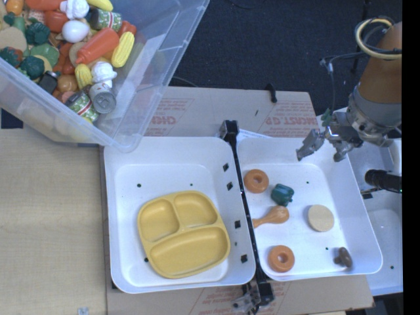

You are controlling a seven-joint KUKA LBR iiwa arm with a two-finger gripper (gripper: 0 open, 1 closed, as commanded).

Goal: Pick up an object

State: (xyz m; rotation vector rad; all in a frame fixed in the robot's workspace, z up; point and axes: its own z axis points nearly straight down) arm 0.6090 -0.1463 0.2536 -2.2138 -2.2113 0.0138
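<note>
Where arm leaves frame, claw point(326, 146) open, small brown object point(343, 258) indistinct

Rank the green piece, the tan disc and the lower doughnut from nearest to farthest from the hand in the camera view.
From the hand:
1. Green piece, upper middle of the right bin.
2. Tan disc, right of centre, only slightly farther.
3. Lower doughnut, near the front edge.

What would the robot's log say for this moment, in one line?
phase: approach | gripper: open, above right bin far rim | holding: nothing | nearest: green toy
</note>
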